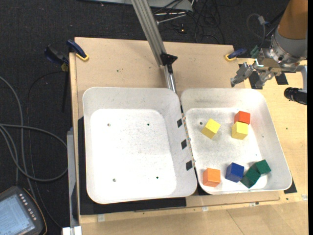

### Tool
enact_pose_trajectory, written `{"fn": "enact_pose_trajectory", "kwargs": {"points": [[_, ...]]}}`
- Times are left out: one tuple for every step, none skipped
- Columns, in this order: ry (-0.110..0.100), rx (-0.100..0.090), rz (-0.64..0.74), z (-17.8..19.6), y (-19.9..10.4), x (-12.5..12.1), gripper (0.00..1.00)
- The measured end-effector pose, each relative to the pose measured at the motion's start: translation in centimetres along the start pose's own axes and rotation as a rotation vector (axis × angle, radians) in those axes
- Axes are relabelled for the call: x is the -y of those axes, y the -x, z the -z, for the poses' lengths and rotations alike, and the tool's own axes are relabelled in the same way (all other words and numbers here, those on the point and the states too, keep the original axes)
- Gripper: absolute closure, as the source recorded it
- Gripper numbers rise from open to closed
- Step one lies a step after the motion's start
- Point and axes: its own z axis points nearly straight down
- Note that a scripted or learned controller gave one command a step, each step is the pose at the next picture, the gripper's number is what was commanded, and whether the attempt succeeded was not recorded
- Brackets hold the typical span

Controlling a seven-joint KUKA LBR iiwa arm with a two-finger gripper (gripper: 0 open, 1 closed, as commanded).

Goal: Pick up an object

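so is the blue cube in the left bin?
No, the blue cube sits in the right bin, near its front edge between the orange cube and the green blocks.

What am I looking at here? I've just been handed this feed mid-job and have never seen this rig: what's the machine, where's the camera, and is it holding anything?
This is a single fixed camera above a wooden bench, looking down at a slant. The grey machine with the orange band entering at the upper right is a robot arm; its gripper hangs over the bench just beyond the far edge of the right bin. I see nothing between its jaws, though the view is too small to tell whether they are open or shut.

Two shallow white bins sit side by side. The left bin shows bare floor. The right bin holds small blocks: two yellow blocks, a red block touching the far side of one yellow, an orange block, a blue block and two green blocks near the front edge.

No block has been picked up yet.
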Motion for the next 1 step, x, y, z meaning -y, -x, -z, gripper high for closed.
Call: {"fn": "enact_pose_trajectory", "kwargs": {"points": [[0.004,0.002,0.002,0.32,-0.03,-0.08,0.0]]}}
